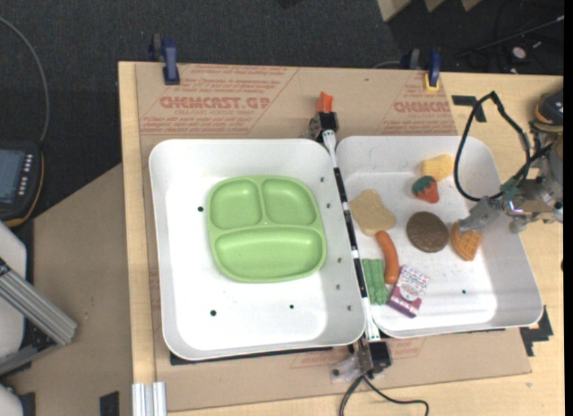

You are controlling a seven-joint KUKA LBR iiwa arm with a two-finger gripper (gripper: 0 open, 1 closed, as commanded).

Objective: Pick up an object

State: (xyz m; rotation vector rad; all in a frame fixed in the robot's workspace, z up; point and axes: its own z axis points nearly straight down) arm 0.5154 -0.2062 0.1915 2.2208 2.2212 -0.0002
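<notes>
Waffle piece (466,243), orange-tan, lies in right bin (510,302) near its right wall, beside brown round cookie (428,232). Pincer (476,217) sits just above it, touching or nearly; can't tell if released or clenched. Left bin (179,316) has green divided plate (265,227). Both bins on table (134,226).

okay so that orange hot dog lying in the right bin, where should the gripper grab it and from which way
Probably the upper half of the hot dog, coming straight down from above. It lies flat and narrow, running roughly top to bottom in the right bin, so fingers closing across its width should fit. Its lower end sits against the green piece and small packet, leaving less room there.
</notes>
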